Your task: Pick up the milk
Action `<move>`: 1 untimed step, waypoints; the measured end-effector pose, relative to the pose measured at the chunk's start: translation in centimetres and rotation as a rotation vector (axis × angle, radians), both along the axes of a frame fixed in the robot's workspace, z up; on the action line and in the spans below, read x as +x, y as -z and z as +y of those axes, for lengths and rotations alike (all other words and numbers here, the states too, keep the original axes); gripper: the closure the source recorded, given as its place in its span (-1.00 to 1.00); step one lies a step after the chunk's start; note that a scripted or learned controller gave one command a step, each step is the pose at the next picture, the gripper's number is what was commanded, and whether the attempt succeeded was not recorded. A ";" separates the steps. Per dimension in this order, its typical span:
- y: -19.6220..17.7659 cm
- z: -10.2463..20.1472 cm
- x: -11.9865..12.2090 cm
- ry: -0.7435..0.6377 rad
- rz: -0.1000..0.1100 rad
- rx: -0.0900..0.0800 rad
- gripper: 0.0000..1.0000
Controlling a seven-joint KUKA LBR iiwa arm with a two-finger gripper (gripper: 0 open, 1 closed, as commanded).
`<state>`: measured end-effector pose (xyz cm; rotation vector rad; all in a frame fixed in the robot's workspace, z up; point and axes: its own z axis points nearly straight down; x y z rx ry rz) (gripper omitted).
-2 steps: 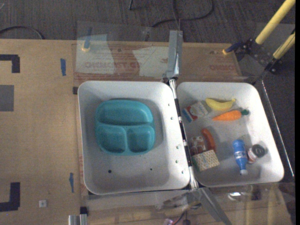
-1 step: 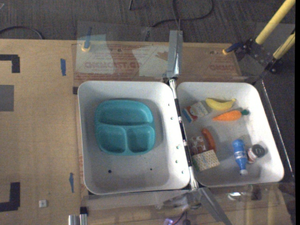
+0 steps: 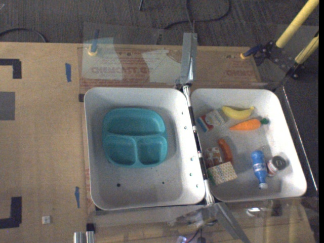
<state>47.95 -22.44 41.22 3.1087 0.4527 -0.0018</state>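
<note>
Milk carton (image 3: 213,119) lies beside banana (image 3: 238,112) in right bin (image 3: 293,151); jaws' state unknown.

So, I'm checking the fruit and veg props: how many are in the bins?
2, both in the right bin, far side: a banana and, just nearer, a carrot. None looks hidden.

Left bin (image 3: 96,186): a teal divided tray (image 3: 134,136) occupies its upper centre; the floor below and to the right of the tray is open. Right bin (image 3: 291,135): items crowd the left and middle. The milk carton (image 3: 213,119) sits near the dividing wall, close to a banana (image 3: 237,112) and carrot (image 3: 248,125). A blue bottle (image 3: 258,168) and small can (image 3: 277,163) obstruct the lower right.
</note>
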 end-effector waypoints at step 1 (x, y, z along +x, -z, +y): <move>0.9 0.0 0.0 0.066 0.002 0.003 1.00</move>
